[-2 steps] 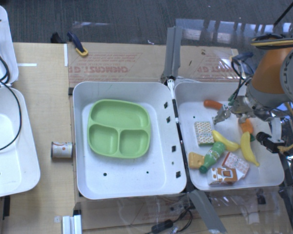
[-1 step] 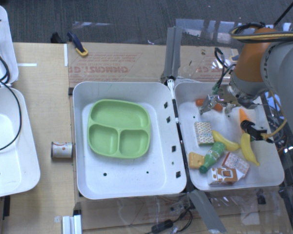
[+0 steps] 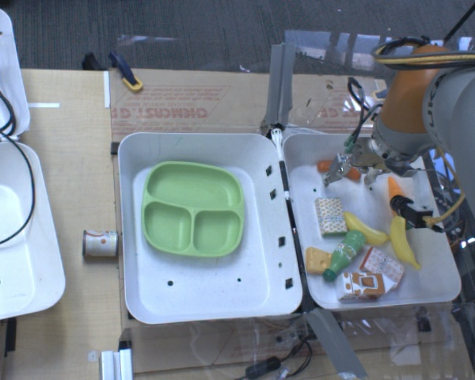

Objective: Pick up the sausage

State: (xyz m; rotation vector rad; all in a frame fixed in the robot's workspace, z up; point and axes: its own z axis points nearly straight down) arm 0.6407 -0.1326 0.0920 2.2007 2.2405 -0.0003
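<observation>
Over the right bin (image 3: 427,291) the gripper (image 3: 355,169) hung low at the back, fingers spread wide w/ nothing between. Sausage (image 3: 332,166) lay just beside the left finger, reddish, near the bin's rear wall; banana (image 3: 401,240) well apart.

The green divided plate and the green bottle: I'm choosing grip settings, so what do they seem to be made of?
The green divided plate looks like moulded plastic with a matte finish: even pale colour, soft rounded ridges between its three compartments, no glare. The green bottle seems to be glossier plastic, probably a toy, with small bright highlights along its side; its exact material is uncertain from this view.
</observation>
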